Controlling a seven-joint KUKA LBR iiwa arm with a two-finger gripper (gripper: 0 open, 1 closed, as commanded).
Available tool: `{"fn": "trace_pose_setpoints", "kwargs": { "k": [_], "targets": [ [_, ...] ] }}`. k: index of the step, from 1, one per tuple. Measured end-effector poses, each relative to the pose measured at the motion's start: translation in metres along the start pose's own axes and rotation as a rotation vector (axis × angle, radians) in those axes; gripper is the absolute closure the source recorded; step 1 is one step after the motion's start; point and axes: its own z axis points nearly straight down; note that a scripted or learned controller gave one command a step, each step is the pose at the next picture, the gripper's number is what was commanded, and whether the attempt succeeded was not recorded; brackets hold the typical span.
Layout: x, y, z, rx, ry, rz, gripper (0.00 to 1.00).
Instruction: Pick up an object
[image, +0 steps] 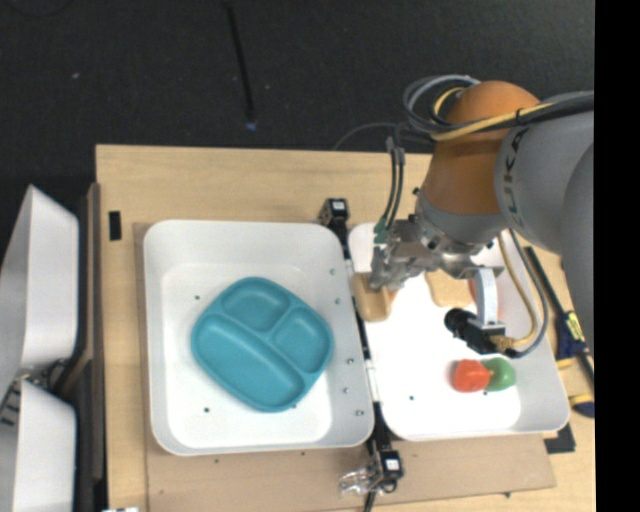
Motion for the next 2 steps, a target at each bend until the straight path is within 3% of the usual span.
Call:
{"fn": "trace_pose_setpoints", "kwargs": {
  "k": [2],
  "targets": [
    [0.099,-0.006,-0.003,-0.002,0.0,0.0,1.0]
  ]
}}
